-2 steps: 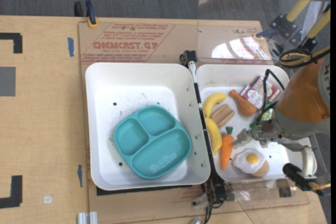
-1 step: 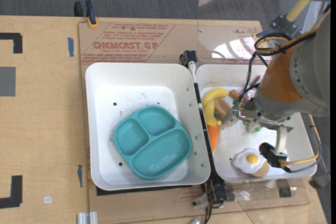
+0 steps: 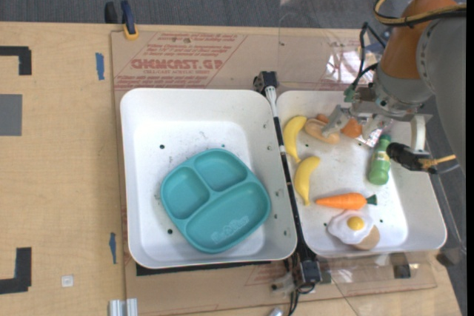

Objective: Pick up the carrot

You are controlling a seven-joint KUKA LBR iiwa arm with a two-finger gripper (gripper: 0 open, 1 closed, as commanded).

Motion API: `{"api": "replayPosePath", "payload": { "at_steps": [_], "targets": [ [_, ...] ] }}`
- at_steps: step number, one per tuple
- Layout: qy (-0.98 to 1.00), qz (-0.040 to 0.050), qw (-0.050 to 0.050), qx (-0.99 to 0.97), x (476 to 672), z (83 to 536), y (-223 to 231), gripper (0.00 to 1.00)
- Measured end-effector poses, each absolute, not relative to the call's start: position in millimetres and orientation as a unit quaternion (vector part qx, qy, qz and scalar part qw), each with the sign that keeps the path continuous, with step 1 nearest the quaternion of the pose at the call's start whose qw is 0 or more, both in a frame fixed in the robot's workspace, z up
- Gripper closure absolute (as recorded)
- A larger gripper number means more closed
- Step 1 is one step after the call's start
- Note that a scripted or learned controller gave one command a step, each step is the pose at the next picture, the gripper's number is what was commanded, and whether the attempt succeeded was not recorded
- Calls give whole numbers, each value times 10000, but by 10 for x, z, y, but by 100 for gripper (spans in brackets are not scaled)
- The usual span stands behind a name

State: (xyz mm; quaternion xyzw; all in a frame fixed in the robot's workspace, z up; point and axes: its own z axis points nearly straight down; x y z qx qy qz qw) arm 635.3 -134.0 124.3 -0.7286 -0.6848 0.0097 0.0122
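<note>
The carrot [image 3: 342,200] lies lengthwise across the right bin [image 3: 426,222], towards its front edge, green top pointing right. The jaws [image 3: 354,117] hover near the bin's back edge, well apart from it; their opening cannot be told.

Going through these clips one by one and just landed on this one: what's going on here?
A grey arm reaches in from the right over the right bin. Its gripper sits at the bin's far end, near a tan and orange toy piece, well away from the carrot, which lies untouched nearer the front, between a banana and a fried egg. A green bottle lies to the right. The left bin holds a teal divided plate.
</note>
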Motion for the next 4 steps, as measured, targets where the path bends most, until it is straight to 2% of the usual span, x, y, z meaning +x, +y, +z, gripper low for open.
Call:
{"api": "replayPosePath", "payload": {
  "at_steps": [1, 2, 3, 4],
  "targets": [
    [-6935, -4, -14, -7204, 5696, 901, -1401, 0],
    [-7882, -25, -64, -6154, 4936, 894, -1287, 0],
    [-7867, -32, -154, -6172, 4973, 1014, -1317, 100],
    [-7867, -28, -144, -6171, 4967, 1005, -1315, 0]
  ]
}}
